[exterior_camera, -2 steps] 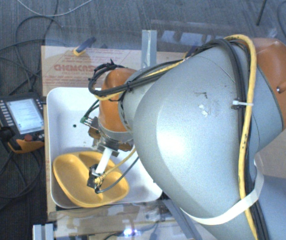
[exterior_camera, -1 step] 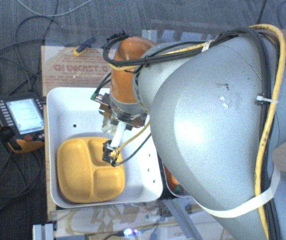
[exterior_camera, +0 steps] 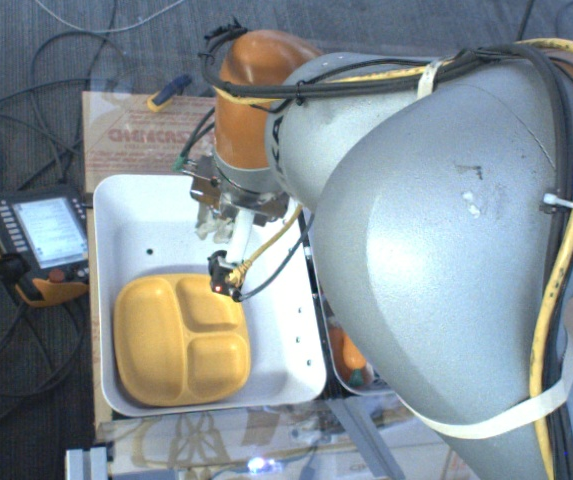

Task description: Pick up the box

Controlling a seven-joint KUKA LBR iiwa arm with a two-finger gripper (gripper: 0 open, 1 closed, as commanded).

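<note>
The box (exterior_camera: 181, 340) is a yellow, rounded container with three moulded compartments. It lies flat in the front half of the left white bin (exterior_camera: 131, 213). My gripper (exterior_camera: 224, 226) hangs over the back right part of that bin, just beyond the box's far right corner and a little above the bin floor. Nothing shows in its grasp. The orange wrist band (exterior_camera: 251, 98) and the large grey arm (exterior_camera: 436, 238) rise behind it and to its right.
The arm hides most of the right bin; a small orange thing (exterior_camera: 347, 354) shows at that bin's near left corner. A teach pendant (exterior_camera: 36, 236) lies on the floor left of the bins. Cardboard (exterior_camera: 141, 138) lies behind the left bin.
</note>
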